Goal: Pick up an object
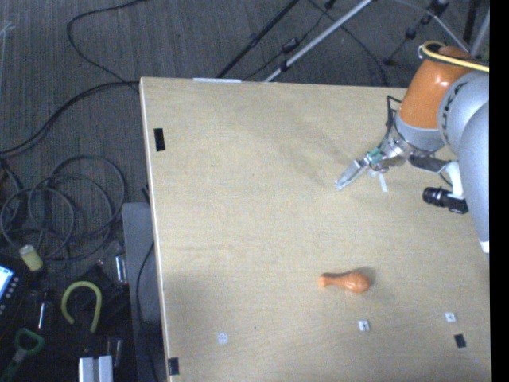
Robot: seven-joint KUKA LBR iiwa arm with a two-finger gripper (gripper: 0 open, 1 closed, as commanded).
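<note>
Bench (238,213) matt wood (pale); orange object (347,281) smooth, plastic-looking.

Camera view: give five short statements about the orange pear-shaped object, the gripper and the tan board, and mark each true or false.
1. The orange pear-shaped object lies on the tan wooden board. True.
2. The gripper holds the orange object between its fingers. False: the object lies apart from the gripper, nearer the view's bottom edge.
3. The arm's orange band sits near the view's right edge. True.
4. The orange object rests on the grey carpet. False: it rests on the board.
5. A green U-shaped piece lies on the floor left of the board. True.
</note>
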